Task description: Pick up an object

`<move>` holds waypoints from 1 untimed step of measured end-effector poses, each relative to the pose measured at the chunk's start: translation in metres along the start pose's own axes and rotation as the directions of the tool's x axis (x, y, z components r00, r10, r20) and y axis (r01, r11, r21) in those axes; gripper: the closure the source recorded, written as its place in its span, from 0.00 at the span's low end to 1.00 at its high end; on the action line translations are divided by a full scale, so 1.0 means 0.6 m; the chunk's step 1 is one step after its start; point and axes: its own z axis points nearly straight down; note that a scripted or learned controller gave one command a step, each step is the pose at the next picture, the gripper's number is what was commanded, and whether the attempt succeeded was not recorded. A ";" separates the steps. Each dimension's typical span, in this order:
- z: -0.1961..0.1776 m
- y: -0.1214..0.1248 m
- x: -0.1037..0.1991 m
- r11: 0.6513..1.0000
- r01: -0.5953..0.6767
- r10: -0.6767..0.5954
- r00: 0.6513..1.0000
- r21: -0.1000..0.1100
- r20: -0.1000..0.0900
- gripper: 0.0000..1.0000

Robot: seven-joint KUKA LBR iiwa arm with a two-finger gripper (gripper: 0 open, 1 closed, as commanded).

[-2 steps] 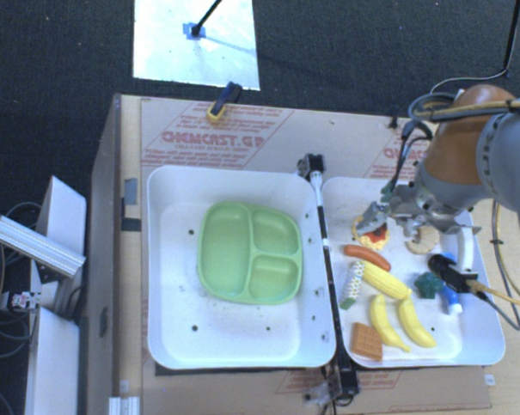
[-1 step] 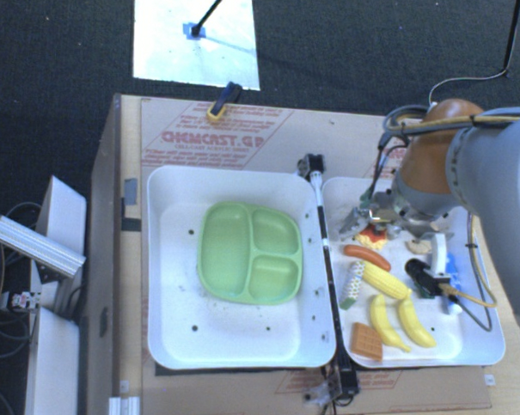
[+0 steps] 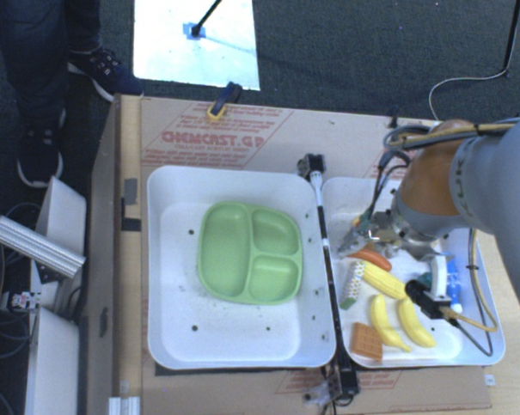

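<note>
While the arm point(image 3: 468, 181) reaches in from the right, the gripper point(image 3: 372, 240) hangs low over the right bin point(image 3: 473, 353), just above an orange carrot-like piece point(image 3: 374, 260); whether it is spread or pressed together cannot be told. Nearby lie three bananas point(image 3: 393, 304) and a waffle point(image 3: 367, 341). The left bin point(image 3: 173, 327) holds a green divided plate point(image 3: 249, 252).

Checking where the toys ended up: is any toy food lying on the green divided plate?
No. The green plate in the left bin is bare; the bananas lie in the right bin.
</note>
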 end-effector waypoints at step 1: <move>-0.005 0.059 -0.046 1.000 0.000 0.000 1.000 -0.002 0.001 0.00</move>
